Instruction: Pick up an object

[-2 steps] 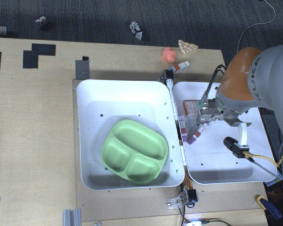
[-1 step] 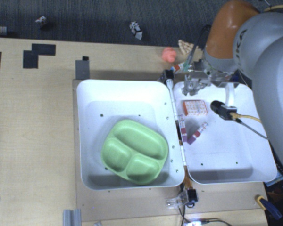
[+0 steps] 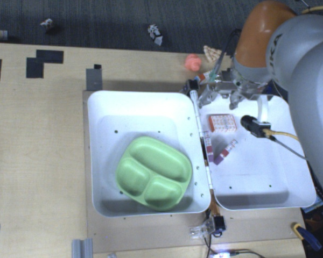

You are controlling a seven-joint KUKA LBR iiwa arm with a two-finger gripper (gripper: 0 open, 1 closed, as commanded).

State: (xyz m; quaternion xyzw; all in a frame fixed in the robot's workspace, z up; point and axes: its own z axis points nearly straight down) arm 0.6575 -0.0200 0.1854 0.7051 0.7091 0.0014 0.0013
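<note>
end effector (image 3: 229,97), grip state unclear, above small square checkered block (image 3: 222,123); smooth green three-compartment tray (image 3: 154,171) in left bin (image 3: 105,144)

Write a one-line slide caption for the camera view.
Arm's pincer above right bin near a patterned block; green divided tray in left bin.

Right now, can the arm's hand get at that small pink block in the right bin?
Probably yes. The hand hangs over the right bin, just above the pink block in the picture. The block lies flat on the bin floor with nothing on top of it; a small marker lies apart, nearer the camera.
</note>
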